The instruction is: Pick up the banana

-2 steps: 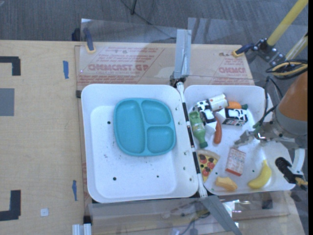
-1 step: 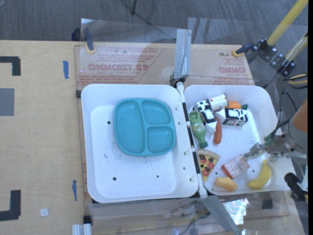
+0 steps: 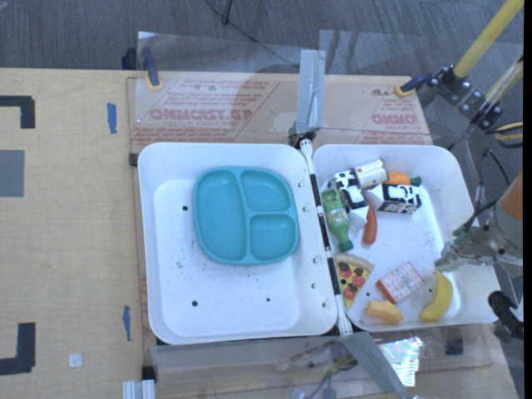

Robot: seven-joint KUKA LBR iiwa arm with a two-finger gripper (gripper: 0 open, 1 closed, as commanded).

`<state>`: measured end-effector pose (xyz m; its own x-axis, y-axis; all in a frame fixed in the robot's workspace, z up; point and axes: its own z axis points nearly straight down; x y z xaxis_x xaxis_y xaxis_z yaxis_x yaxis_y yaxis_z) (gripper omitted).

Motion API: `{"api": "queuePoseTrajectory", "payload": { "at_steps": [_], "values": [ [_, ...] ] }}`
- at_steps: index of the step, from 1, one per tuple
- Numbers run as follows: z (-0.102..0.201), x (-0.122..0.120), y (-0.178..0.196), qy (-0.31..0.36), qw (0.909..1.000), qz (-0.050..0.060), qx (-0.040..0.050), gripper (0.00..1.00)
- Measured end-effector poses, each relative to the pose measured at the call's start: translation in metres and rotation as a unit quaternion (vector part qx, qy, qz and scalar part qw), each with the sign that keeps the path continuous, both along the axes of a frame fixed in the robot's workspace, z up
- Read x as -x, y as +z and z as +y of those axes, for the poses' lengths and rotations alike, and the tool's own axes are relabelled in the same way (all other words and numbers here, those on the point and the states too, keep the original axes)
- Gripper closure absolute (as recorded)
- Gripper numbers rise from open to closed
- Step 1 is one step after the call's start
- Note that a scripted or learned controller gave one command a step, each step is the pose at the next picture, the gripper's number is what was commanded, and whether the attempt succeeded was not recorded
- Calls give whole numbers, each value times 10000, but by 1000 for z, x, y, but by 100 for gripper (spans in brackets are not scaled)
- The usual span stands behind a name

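Wooden desk [image 3: 66, 248], grey floor | end effector [image 3: 455, 258] over right bin [image 3: 453, 173], grip state unclear | banana [image 3: 439, 297] just below it | red packet [image 3: 401, 281] left

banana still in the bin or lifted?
In the bin. The banana lies flat on the right bin floor near its lower right corner, with the end effector just above it, not gripping it.

Red print on cardboard sheet [image 3: 208, 106] beyond bins, far from gripper [image 3: 453, 254]: reads roughly "CHEMCAST GP", mirrored, blurred.
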<state>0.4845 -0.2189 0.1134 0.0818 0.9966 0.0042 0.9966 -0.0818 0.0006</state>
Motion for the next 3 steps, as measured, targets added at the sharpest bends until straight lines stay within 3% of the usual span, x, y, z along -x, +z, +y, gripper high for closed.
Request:
{"api": "queuePoseTrajectory", "payload": {
  "at_steps": [1, 2, 3],
  "values": [
    [23, -27, -12, 1141, 9935, -10, 31, 100],
    [23, -27, -12, 1140, 9935, -10, 31, 0],
    [47, -7, -21, 1809, 9834, -90, 72, 0]
  ]
}}
